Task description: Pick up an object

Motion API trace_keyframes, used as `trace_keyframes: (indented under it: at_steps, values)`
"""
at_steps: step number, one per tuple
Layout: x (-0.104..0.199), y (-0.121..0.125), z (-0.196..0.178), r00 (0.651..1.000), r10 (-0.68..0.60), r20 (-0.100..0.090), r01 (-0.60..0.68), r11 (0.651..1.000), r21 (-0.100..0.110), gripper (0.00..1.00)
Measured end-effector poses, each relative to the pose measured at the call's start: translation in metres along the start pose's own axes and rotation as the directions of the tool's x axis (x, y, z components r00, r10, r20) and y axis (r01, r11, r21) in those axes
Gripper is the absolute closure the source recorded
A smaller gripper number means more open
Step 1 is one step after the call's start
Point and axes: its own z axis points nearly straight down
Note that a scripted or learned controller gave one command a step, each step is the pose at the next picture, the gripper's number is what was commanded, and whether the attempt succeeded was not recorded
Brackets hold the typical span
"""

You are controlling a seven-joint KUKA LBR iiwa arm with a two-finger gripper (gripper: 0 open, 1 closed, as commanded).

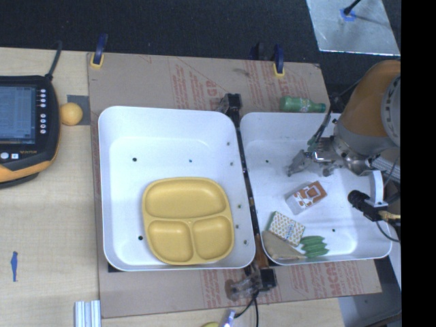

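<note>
Camera view shows the metal two-finger pincer (301, 163) over the right white bin (266, 142), seemingly spread apart, gripping nothing. Just below it lies a small brown-and-white packet (306, 196); farther below, a patterned card (286, 228) and green pods (314, 246).

The arm (371, 111) was cut off by the right side of the picture. The gripper (298, 167) looked too small and blurry to tell how it stood. The print on the small packet (306, 195) was too tiny to read. A brown thing (276, 252) was partly hidden under the patterned packet (287, 228). The handheld screen (24, 128) was cut off at the left edge.
</note>
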Motion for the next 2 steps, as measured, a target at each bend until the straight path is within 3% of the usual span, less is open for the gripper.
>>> trace_keyframes:
  at_steps: [1,2]
  values:
    - [-0.052,0.055,0.008,1.0,0.0,0.0,0.0,1.0,-0.002,0.0]
    - [0.041,0.03,-0.097,1.0,-0.001,-0.001,0.001,1.0,-0.004,0.0]
